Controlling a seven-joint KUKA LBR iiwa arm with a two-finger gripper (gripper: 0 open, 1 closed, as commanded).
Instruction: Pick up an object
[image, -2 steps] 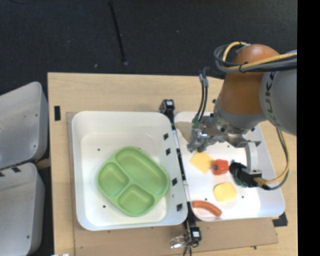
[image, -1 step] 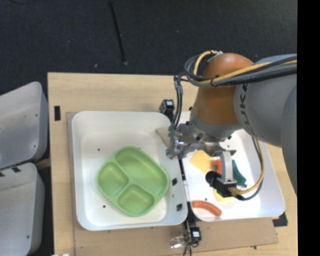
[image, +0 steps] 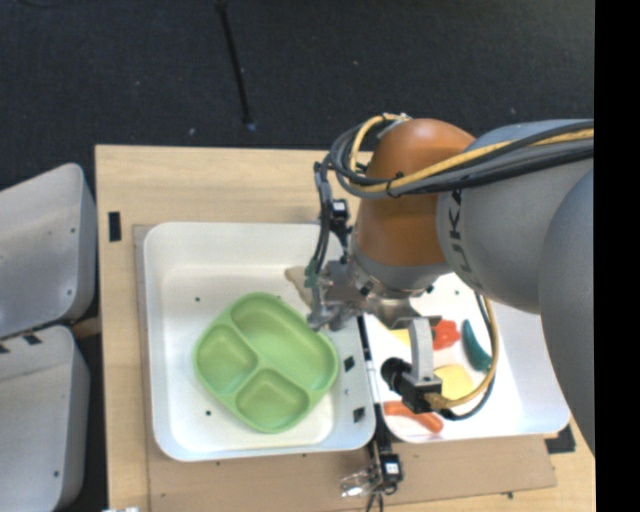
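A green plate (image: 264, 361) with three compartments lies in the left bin (image: 170, 300), towards its right side. My gripper (image: 320, 303) hangs from the orange wrist over the plate's upper right rim, close to the wall between the two bins. Whether it touches the plate is hidden by its own body. A small tan piece (image: 296, 277) shows just left of the gripper, above the plate. In the right bin (image: 530, 380) lie an orange-red piece (image: 446, 331), a teal piece (image: 476, 346), a yellow piece (image: 456, 380) and an orange stick-shaped piece (image: 415, 416).
The arm's grey body covers most of the right bin's far half. The bins sit on a wooden bench (image: 200, 170), with pale grey panels (image: 40, 250) beyond its left edge. White floor of the left bin shows around the plate.
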